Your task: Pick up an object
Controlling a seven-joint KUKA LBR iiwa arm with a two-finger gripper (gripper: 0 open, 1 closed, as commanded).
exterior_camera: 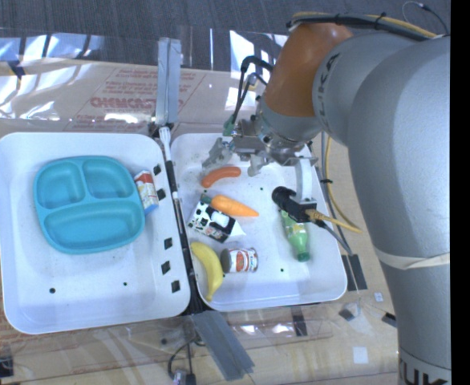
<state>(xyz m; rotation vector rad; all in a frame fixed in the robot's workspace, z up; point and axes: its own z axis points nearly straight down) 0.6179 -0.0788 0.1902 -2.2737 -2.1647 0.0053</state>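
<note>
The gripper (237, 156) hung over the right bin (331, 275), fingers apart around nothing, just above the sausage (220, 175) beside the carrot (234, 206).

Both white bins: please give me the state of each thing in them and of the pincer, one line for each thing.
blue divided plate: flat in the left bin, right way up.
small can: in the left bin, lying beside the plate.
sausage: lying in the right bin, under the pincer.
carrot: lying flat.
banana: lying by the divider.
tin can: on its side.
green bottle: lying down.
pincer: above the sausage, holding nothing visible.
</note>
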